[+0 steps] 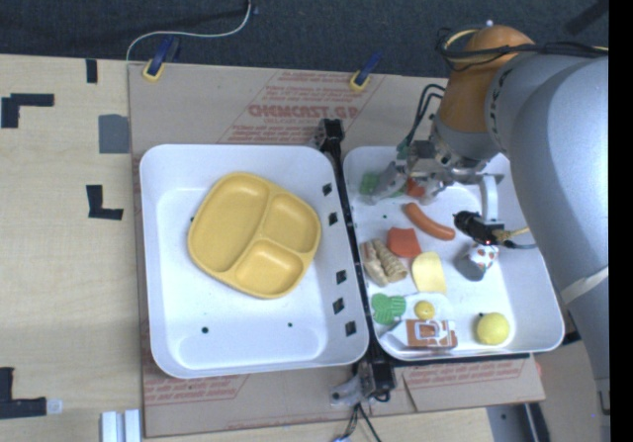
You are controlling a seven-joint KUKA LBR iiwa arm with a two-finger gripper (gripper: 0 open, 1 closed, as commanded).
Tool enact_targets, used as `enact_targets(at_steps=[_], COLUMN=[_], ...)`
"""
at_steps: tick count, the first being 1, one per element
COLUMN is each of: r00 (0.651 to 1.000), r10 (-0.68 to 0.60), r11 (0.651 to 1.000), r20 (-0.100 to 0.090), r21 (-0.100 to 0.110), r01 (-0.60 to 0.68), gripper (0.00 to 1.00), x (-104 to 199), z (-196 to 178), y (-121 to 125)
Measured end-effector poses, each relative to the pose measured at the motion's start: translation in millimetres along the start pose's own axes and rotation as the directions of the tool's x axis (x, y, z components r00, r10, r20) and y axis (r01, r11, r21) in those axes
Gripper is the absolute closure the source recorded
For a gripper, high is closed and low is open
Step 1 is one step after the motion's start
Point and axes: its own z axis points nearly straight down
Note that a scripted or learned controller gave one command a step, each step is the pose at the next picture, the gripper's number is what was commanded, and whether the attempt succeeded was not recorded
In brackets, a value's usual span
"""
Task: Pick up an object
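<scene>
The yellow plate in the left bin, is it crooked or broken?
Not broken, as far as the view shows. The yellow plate lies flat but turned askew to the left bin's walls. The toy food lies jumbled in the right bin.

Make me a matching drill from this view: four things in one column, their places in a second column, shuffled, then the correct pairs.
Things:
1. yellow divided plate
2. sausage
3. lemon
4. green leaf-shaped piece

Places:
A. right bin, near corner on the view's right
B. left bin, on its floor
C. right bin, just below the gripper
D. right bin, near edge beside the divider between the bins

Pairs: 1-B, 2-C, 3-A, 4-D
</scene>
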Motion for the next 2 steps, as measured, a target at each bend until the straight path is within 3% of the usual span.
enact_targets(at_steps=[1,2], r00=[1.000,1.000], r10=[0.000,0.000], r11=[1.000,1.000], r20=[0.000,0.004], r21=[0.000,0.006], r01=[0.000,0.000], gripper=[1.00,0.00], x=[-0.4,-2.9], z=[-10.4,-10.0], y=[-0.7,-1.7])
